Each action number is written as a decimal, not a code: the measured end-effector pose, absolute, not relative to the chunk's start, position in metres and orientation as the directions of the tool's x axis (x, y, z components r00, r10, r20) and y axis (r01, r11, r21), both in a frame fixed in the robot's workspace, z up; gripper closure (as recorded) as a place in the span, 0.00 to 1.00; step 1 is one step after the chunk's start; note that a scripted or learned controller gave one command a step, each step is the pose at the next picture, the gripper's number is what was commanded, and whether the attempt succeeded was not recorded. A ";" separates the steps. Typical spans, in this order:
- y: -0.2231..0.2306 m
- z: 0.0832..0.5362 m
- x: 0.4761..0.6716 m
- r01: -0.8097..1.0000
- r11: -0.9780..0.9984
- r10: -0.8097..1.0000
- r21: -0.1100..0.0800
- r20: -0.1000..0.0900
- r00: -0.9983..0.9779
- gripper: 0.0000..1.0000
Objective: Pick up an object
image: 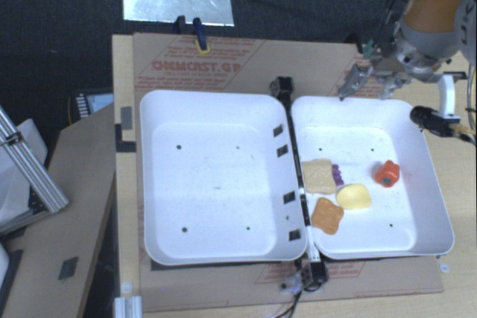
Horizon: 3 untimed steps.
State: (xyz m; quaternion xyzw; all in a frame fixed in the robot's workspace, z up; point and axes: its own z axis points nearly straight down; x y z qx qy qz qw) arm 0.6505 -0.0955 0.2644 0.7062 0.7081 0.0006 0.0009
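The end effector (370,83) hangs above the far rim of the right-hand shallow white plastic bin (421,231), its two fingers spread apart with nothing between them. The candidates for picking lie well apart from it, toward the near and middle part of that bin: a small orange-red rounded object (387,173) alone near the right side, a pale yellow rounded lump (354,196), a flat tan square piece (319,176) with a small purple item (337,175) touching its right edge, and an orange-brown flat irregular piece (326,215) close to the divider.

The step in hand looks like choosing a target and approaching it. The orange-red object seems the best choice (it stands clear of the others, and its rounded body gives the fingers something to close on). The flat pieces by the divider would be harder, since the wall crowds one finger. A good approach would centre over the object, keep the fingers wide, descend straight, and close only once both straddle it.
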 end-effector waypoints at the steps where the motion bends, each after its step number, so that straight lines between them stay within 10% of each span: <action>1: -0.095 0.276 0.651 1.000 0.005 1.000 0.006 0.000 -0.005 1.00; 3: -0.083 0.322 0.514 1.000 0.001 1.000 -0.002 0.001 -0.001 1.00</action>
